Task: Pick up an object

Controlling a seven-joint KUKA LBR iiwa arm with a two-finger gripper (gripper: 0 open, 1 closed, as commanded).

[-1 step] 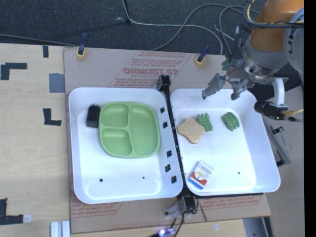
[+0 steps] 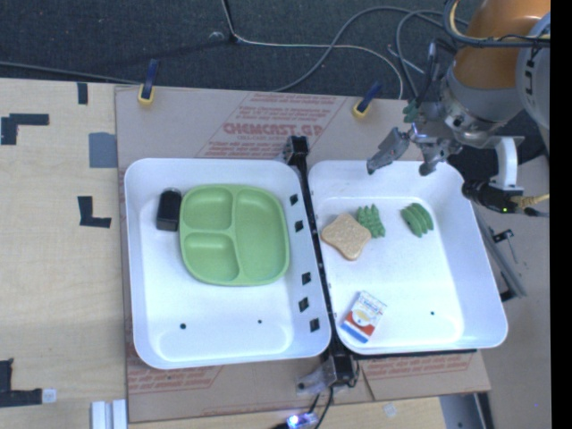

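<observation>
One grey arm [image 2: 496, 52] reaches in from the right, its gripper [image 2: 407, 156] raised over the right bin's [image 2: 465, 302] far edge, fingers [image 2: 384, 156] spread wide, holding nothing.

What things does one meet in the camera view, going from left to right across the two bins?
Black block → green divided plate → slice of bread → small carton, further down → dark green vegetable → lighter green vegetable.
</observation>
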